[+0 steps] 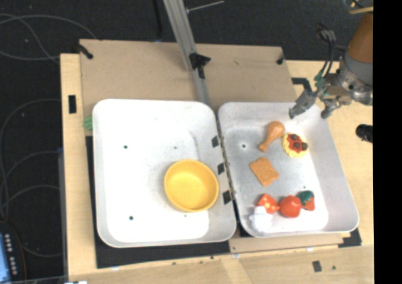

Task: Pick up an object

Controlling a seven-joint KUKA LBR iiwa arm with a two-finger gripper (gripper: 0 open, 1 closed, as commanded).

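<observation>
A: We see the gripper (312,105) spread wide and holding nothing, above the far right corner of the right bin (339,169). Just below and left of it lie the toy chicken drumstick (271,135) and a small yellow pastry with red topping (295,145).

B: They lie almost touching, so we think one finger could push the pastry while closing on the drumstick. The drumstick is smooth, rounded plastic with a thin handle; it may slip.

A: Further from the gripper, the flat toast slice (264,171) and glossy tomato (290,207) look harder. The yellow bowl (191,185) sits far to its left.
</observation>
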